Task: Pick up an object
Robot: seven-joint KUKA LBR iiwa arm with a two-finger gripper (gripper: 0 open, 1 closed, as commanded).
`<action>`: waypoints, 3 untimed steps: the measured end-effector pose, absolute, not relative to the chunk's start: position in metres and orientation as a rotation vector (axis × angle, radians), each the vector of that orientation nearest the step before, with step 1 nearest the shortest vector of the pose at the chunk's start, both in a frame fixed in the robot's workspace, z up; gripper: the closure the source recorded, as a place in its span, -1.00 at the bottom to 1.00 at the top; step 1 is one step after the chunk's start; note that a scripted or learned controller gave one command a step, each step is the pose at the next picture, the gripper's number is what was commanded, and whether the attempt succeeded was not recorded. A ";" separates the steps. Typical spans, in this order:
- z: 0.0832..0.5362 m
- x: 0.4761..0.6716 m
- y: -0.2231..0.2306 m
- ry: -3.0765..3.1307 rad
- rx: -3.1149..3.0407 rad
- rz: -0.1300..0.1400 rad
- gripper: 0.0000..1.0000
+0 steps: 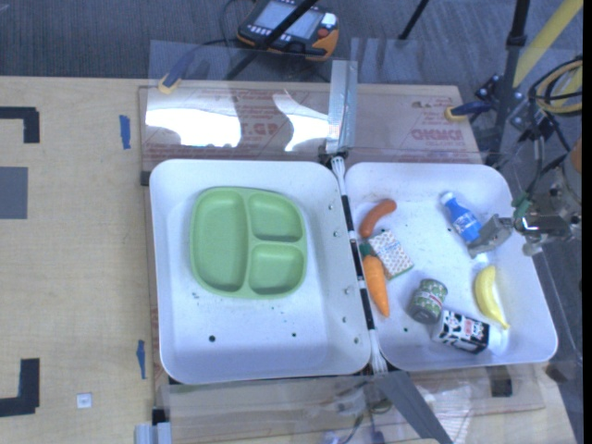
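The right bin (527, 340) holds several small items. A blue and white bottle (460, 215) lies near its far right side, and a yellow banana (488, 294) lies below it. A black-and-white milk carton (465, 331) rests at the front, next to a green can (428, 301). An orange carrot (376, 285), a patterned packet (393, 252) and a reddish sausage (377, 215) lie along the bin's left side. My gripper (492, 235) reaches in from the right edge, just right of the bottle and above the banana. Nothing shows in its grasp.
The left bin (176, 340) holds a green divided plate (248, 241). A raised divider (351, 248) separates the two bins. A clear panel (240, 118) stands behind them. Tripod legs and cables crowd the far right beside the arm (550, 215).
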State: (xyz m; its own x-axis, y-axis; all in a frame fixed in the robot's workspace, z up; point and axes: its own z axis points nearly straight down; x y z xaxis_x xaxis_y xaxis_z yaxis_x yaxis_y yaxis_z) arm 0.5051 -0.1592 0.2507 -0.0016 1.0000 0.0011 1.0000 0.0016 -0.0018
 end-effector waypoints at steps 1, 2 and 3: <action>0.119 0.479 -0.204 -2.074 -2.357 0.001 -1.00; 0.087 0.482 -0.199 -2.165 -2.263 -0.014 -1.00; 0.087 0.482 -0.152 -1.980 -2.445 -0.007 -1.00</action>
State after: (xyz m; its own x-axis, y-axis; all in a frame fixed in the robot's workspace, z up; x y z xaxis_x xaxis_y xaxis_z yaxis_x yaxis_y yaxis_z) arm 0.4817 -0.1519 0.0872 0.2079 0.9782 0.0003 0.9781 -0.2079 0.0065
